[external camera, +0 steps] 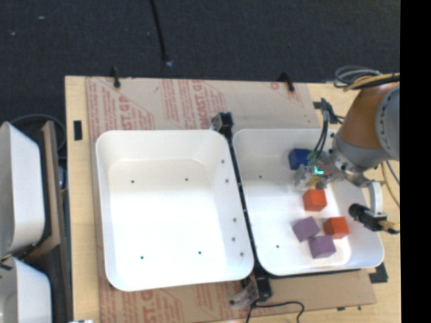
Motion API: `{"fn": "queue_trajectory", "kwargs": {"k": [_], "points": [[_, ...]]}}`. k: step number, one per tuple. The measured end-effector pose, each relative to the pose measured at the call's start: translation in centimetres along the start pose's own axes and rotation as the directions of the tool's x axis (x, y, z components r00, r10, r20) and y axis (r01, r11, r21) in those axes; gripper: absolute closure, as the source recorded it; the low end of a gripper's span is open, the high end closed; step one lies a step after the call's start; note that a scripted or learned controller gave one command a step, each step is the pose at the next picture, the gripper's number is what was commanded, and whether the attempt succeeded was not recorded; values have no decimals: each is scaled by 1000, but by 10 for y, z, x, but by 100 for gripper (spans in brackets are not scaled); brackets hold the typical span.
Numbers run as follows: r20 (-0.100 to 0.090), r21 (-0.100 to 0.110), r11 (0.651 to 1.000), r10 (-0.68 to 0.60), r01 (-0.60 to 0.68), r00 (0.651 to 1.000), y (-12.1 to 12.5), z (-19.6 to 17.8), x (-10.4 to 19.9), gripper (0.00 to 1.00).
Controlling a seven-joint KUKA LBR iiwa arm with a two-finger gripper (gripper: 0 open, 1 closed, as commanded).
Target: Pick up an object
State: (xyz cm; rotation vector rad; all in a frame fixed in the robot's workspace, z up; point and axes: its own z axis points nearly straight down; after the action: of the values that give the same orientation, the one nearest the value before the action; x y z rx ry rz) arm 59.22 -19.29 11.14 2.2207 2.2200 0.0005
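Orange and nearest, the cube (314,199) lies just on the near side of my tool (308,173) in the right bin (269,180), the blue block (299,158) just beyond on the far side, so a short drop nearward suits best.

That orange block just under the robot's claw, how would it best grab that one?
Probably from straight above, closing on two opposite flat sides of the upper orange block. It is a small cube lying flat in the right bin, with bare floor around it; the purple block and the other orange block lie apart, leaving room for fingers. The gripper hangs nearby.
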Motion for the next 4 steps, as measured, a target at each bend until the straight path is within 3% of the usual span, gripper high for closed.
{"fn": "queue_trajectory", "kwargs": {"k": [1,2,3,4], "points": [[1,9,1000,6,-6,1000,28,7,3,0],[0,21,1000,5,-5,1000,70,15,-21,0],[-2,29,1000,5,-5,1000,68,7,-21,100],[0,-8,1000,-4,4,1000,64,-81,40,100]]}}
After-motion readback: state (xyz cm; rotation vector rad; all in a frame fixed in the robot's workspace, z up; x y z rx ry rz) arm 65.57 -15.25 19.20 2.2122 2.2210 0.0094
